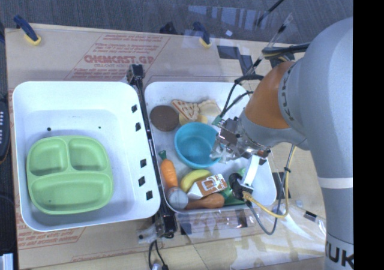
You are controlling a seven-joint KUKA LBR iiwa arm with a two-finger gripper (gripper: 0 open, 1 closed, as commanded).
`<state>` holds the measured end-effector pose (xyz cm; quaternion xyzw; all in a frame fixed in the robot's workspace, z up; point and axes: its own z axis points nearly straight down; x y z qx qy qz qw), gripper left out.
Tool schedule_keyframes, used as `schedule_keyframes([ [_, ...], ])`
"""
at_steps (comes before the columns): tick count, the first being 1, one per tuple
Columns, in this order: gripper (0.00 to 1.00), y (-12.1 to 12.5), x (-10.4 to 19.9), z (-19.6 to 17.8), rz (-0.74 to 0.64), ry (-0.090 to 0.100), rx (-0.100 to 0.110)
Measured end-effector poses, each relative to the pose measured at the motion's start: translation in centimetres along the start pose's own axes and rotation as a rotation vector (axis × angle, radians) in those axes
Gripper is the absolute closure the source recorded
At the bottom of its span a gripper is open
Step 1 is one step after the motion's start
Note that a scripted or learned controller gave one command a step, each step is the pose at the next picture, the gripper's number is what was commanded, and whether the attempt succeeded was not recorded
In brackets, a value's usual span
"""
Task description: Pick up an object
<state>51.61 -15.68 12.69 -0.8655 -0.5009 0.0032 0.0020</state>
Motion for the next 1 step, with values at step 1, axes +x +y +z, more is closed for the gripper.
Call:
schedule_keyframes([
  [1, 0.00, -0.03, -0.02, 0.05, 0.001, 0.000, 0.001],
])
